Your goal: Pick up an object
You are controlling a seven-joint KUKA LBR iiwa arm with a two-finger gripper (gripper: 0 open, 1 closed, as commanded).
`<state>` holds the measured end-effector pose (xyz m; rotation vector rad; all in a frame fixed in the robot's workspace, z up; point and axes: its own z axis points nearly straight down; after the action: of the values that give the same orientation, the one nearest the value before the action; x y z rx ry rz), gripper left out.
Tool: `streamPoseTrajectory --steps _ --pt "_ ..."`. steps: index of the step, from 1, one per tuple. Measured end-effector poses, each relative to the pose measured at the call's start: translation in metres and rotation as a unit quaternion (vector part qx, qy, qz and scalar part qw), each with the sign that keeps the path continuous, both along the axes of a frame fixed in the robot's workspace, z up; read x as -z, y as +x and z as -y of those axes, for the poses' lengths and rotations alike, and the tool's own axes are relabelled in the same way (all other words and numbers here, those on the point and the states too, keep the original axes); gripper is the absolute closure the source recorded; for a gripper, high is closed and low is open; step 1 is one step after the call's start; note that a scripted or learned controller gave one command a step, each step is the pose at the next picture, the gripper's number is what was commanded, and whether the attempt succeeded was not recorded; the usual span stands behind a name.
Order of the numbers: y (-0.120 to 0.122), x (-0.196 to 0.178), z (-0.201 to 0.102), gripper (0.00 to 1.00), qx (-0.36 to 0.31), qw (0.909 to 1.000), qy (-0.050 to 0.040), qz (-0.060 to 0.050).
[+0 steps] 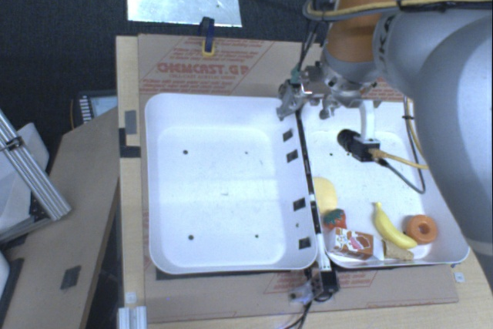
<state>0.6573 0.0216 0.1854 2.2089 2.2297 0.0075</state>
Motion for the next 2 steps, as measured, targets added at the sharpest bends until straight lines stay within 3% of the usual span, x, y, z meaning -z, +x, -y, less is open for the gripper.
streamPoseTrajectory --steps 1,2 --pt "0.0 -0.126 -0.077 0.0 -0.002 1.0 0.0018 0.005" --pt "-0.061 0.031 -0.143 0.0 -0.001 1.0 -0.0003 -0.009"
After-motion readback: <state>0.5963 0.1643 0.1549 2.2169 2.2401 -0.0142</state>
